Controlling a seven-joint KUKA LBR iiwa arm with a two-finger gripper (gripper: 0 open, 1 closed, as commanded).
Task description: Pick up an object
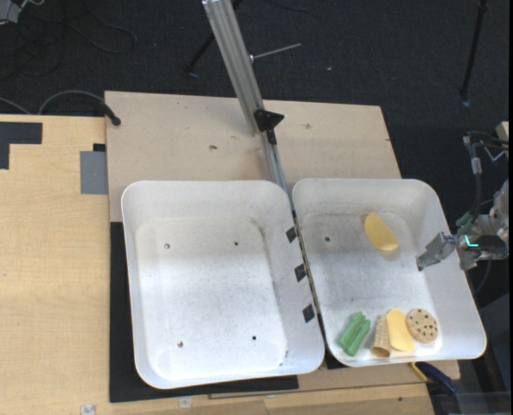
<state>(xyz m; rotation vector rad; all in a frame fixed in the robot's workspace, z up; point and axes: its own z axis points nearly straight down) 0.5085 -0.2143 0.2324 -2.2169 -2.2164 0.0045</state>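
The right bin (438,206) holds several toy foods. A yellow oval piece (380,232) lies near its far side. Along its near edge lie a green ridged piece (354,333), a tan cone (381,341), a pale yellow wedge (400,331) and a round dotted cookie (421,325). My gripper (432,255) reaches in over the bin's right rim, to the right of the yellow oval piece and apart from it. I see nothing held in it.
The left bin (135,232) sits beside the right one, with small black clips (298,271) along the shared edge. A slanted aluminium post (239,67) rises behind the bins. Wooden bench surface (40,266) lies to the left.
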